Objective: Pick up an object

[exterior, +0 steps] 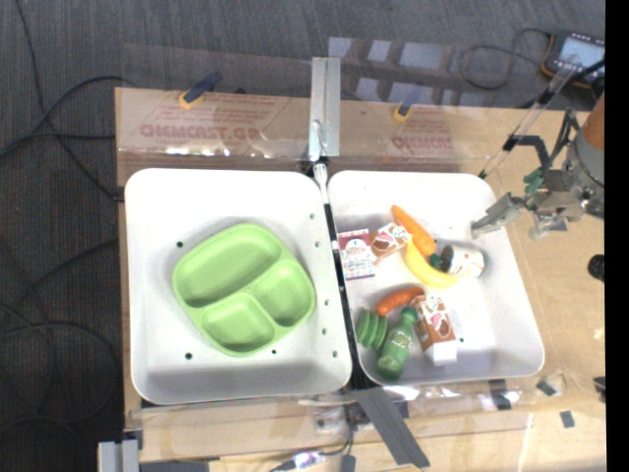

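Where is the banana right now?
The banana lies in the right bin, near its middle, just below the carrot and right of the small cartons.

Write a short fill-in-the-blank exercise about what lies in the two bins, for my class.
1. The green divided plate lies in the ___ bin.
2. The plate has ___ compartments.
3. The banana lies in the ___ bin.
4. The carrot lies across the banana's ___ end.

Missing words: left; three; right; upper
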Action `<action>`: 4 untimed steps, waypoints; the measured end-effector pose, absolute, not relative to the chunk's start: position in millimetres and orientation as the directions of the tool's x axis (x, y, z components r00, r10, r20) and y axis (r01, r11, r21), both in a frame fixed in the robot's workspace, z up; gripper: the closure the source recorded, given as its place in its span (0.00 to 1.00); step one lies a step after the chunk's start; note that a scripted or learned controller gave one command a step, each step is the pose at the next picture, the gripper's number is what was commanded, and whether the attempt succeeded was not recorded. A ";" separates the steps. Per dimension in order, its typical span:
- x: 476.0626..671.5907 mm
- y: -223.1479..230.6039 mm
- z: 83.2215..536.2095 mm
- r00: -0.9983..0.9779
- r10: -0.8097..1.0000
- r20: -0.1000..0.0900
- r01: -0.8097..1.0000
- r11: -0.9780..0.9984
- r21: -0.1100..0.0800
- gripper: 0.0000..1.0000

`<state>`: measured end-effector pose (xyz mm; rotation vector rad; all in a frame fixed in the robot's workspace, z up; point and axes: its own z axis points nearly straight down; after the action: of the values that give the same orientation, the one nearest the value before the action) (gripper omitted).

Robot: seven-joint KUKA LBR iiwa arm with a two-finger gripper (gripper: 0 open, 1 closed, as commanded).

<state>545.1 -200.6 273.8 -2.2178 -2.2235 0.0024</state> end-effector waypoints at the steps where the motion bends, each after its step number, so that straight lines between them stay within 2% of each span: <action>1: 581.7 -193.6 171.0 -0.144 0.990 0.000 0.990 0.144 -0.002 0.00; 2: 583.1 -216.6 98.0 -0.370 0.929 0.000 0.929 0.370 0.002 0.00; 3: 578.7 -213.7 92.4 -0.227 0.974 0.003 0.974 0.226 0.020 0.00; 4: 578.2 -215.1 100.6 -0.226 0.974 -0.004 0.974 0.226 0.019 1.00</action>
<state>578.2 -215.1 100.6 -1.9631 -2.4712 -0.0192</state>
